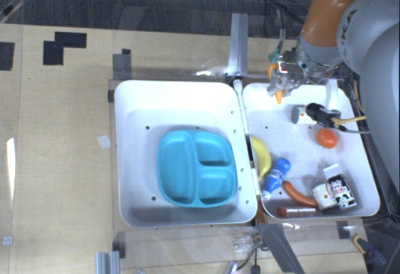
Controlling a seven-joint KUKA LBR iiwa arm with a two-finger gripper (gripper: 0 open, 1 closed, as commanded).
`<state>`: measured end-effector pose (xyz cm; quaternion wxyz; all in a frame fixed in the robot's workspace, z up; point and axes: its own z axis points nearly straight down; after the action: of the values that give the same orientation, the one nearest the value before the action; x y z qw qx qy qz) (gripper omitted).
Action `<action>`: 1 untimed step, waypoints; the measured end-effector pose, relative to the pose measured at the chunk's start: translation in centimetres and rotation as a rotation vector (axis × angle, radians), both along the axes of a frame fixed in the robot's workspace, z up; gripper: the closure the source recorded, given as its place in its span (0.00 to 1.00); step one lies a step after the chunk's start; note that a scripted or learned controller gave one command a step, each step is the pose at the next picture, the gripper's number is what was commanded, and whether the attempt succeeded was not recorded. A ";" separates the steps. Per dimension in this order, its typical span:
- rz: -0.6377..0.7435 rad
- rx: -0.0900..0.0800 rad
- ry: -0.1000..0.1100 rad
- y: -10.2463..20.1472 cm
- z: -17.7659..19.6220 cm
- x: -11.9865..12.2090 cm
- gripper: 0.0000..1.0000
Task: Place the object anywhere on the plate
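A blue divided plate [197, 166] lies in the left bin [134, 116]. My gripper [282, 84] hangs over the far left corner of the right bin [359, 166], well away from the plate. It is shut on a small orange object [278, 96], whose pointed tip sticks out below the fingers. The part of the object inside the grip is hidden.
In the right bin lie an orange ball [326, 137], a yellow banana [260, 157], a blue bottle [275, 176], a red-orange sausage [299, 193], a brown stick [294, 210] and a white carton with black spots [335, 190]. A ridge between the bins [245, 135] separates them.
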<state>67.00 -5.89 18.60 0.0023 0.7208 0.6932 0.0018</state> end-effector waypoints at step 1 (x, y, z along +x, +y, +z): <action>-0.096 -0.001 -0.002 -4.5 13.9 0.0 1.00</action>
<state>66.98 -10.38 32.48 0.0033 0.7531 0.6579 0.0023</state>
